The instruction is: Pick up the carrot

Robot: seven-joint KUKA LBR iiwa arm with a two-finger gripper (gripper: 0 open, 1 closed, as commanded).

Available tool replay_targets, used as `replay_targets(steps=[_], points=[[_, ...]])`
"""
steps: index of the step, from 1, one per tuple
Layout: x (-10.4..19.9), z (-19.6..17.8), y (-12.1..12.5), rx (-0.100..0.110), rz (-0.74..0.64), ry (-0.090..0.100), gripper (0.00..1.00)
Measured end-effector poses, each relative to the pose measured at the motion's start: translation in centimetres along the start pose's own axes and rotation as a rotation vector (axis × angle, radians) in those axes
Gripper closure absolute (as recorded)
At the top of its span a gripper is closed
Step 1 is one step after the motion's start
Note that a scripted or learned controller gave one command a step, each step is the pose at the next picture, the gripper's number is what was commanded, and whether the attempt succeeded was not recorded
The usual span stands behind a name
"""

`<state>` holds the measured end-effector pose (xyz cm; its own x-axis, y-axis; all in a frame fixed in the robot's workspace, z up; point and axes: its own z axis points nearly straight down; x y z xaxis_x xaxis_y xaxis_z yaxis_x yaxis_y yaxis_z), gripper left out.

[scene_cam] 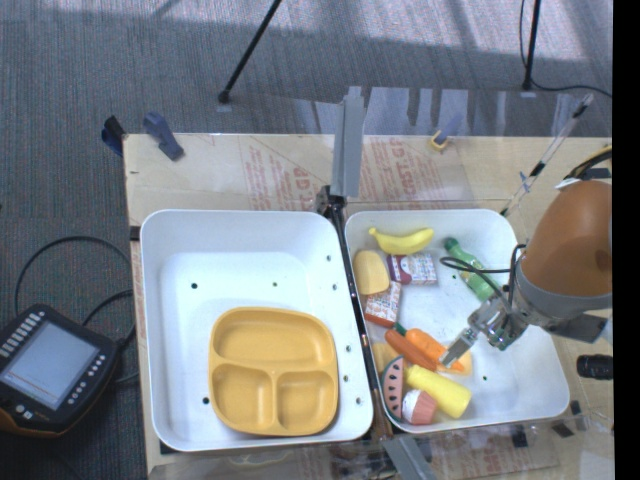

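The orange carrot (420, 346) lies slanted in the lower middle of the right bin (530, 393), its thick end pointing right. My gripper (461, 349) comes in from the right on the grey arm and reaches down to the carrot's right end, touching or just above it. The carrot rests among other toys and does not look lifted.
Around the carrot lie a yellow banana (402, 238), a green bottle (470, 268), a small red-and-white box (384, 305), a yellow corn-like piece (440, 391) and a watermelon slice (393, 388). The left bin (170, 248) holds a yellow divided plate (272, 370).
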<state>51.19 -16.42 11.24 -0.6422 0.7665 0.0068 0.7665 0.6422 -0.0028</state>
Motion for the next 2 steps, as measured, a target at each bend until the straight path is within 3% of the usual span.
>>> replay_targets(steps=[1, 2], points=[[2.32, 2.87, 2.39, 0.0, 0.041, 0.0, 0.0], [2.2, 2.07, 2.3, 0.0, 0.049, 0.002, 1.0]])
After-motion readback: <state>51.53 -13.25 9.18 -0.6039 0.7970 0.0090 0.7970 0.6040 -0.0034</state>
